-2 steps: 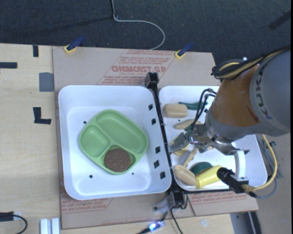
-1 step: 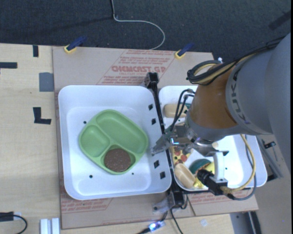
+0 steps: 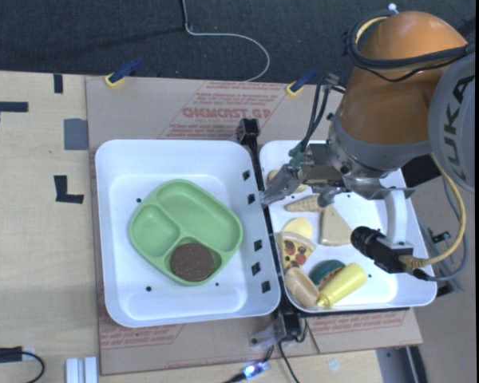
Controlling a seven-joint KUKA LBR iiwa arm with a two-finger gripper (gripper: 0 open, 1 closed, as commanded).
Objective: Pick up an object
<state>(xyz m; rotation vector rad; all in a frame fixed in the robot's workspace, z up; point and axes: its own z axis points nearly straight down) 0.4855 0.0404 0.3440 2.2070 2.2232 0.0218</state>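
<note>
End effector (image 3: 291, 178) is hovering at the right bin (image 3: 419, 294)'s left edge, can't tell if it's open or gripping. Looks like approach; needs to drop onto the cone (image 3: 309, 205).

A green divided plate (image 3: 184, 228) lies flat in the left bin (image 3: 116, 214), with a brown round patty (image 3: 193, 261) in its near compartment. In the right bin (image 3: 407, 294) a yellow bottle (image 3: 342, 285) lies on its side at the near edge, touching a hot dog bun (image 3: 300, 287), beside a pizza slice (image 3: 296, 246), a teal piece (image 3: 328, 270) and a cream cone (image 3: 305, 205).
</note>
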